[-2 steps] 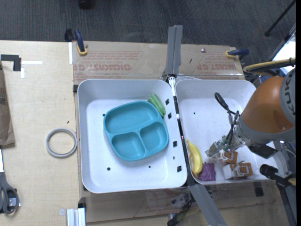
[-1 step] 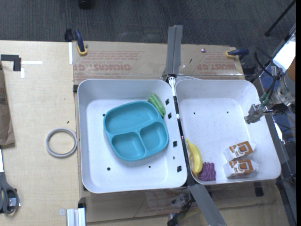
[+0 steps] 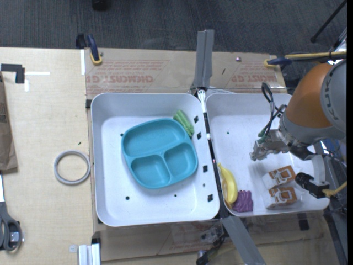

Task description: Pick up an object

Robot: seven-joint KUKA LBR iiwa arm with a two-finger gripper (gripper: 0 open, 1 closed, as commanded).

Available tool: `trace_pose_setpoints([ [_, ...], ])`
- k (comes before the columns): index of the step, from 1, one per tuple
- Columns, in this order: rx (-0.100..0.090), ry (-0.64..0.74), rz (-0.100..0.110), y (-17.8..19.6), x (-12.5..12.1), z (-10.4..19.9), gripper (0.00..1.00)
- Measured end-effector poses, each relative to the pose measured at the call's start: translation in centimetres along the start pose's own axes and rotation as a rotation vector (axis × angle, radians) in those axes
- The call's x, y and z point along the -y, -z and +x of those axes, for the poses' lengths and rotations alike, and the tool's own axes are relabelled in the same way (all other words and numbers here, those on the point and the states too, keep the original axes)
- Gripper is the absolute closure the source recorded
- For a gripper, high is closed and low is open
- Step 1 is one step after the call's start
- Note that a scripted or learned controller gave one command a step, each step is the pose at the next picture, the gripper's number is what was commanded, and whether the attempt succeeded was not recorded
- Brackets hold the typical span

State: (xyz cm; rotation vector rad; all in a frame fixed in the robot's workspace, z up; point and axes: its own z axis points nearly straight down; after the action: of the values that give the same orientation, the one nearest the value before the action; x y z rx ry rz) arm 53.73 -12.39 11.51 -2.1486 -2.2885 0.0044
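My gripper hangs over the middle of the right bin, above bare white floor. Just to its right and nearer the front lie two brown-and-white packets, side by side. A yellow banana lies along the bin's left wall, with a purple bunch of grapes beside it at the front. In the left bin sits a blue divided plate, and a green vegetable rests at its back right edge. I see nothing held in the gripper.
A grey divider stands behind the seam between the bins. On the bench to the left lie a pale ring and scissors. The arm's orange band looms over the right bin's far right.
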Motion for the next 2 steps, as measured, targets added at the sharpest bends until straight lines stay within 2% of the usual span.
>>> trace_pose_setpoints([
  [1, 0.001, -0.057, -0.003, 1.7, 2.23, -7.16, 1.0],
  [2, 0.001, -0.055, -0.002, 1.69, 2.21, -7.1, 0.0],
])
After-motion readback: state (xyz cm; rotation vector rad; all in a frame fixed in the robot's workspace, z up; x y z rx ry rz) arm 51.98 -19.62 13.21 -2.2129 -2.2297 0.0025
